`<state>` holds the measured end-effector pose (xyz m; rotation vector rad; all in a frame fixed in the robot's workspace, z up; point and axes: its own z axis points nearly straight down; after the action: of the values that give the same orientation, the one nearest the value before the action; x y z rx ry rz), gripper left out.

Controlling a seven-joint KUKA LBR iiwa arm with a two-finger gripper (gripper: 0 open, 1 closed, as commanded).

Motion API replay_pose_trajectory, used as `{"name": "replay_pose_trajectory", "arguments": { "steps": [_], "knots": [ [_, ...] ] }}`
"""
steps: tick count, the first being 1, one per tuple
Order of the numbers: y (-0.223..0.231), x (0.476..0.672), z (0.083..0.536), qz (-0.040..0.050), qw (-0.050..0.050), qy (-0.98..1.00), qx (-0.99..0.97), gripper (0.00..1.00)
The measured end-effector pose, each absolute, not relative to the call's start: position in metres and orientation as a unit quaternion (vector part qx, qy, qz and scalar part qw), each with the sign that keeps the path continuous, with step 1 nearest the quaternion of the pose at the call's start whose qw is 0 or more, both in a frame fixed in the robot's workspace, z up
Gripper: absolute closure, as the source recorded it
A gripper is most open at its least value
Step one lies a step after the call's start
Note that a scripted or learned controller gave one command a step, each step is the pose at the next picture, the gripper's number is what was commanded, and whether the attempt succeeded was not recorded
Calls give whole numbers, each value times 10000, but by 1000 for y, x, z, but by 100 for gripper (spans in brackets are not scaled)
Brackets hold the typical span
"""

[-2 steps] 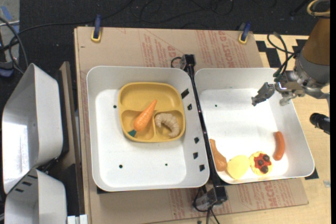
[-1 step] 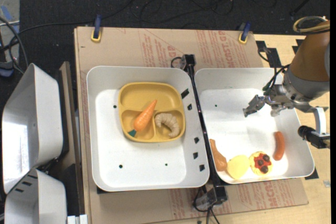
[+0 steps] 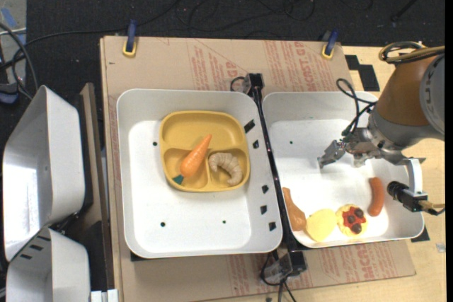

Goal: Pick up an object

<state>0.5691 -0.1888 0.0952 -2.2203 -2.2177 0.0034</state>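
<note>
My gripper [image 3: 330, 155] hangs over the bare middle of the right bin [image 3: 311, 109], pointing left, with nothing visible in it. Along that bin's front edge lie a brown drumstick-shaped piece [image 3: 294, 208], a pale yellow round piece [image 3: 321, 224] and a small pizza-like disc with red and dark toppings [image 3: 352, 218]. An orange-red sausage [image 3: 376, 196] lies front right of the gripper. In the left bin [image 3: 141, 208] a yellow divided plate [image 3: 177, 125] holds an orange carrot [image 3: 196, 155] and a pale shrimp [image 3: 227, 166].
The grey arm with its orange band [image 3: 407, 92] comes in over the right bin's right rim. A black divider with clips [image 3: 263, 152] runs between the bins. White containers [image 3: 42, 159] stand off the bench at left. Cables lie behind the bench.
</note>
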Motion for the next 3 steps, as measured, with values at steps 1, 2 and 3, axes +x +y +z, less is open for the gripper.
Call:
{"name": "replay_pose_trajectory", "arguments": {
  "steps": [1, 2, 3],
  "knots": [
    [-189, 570, 109, 0, -6, -7068, -7074, 100],
    [-190, 572, 173, -15, -33, -7078, -7064, 100],
    [-190, 574, 216, -13, -33, -7080, -7062, 100]
  ]
}}
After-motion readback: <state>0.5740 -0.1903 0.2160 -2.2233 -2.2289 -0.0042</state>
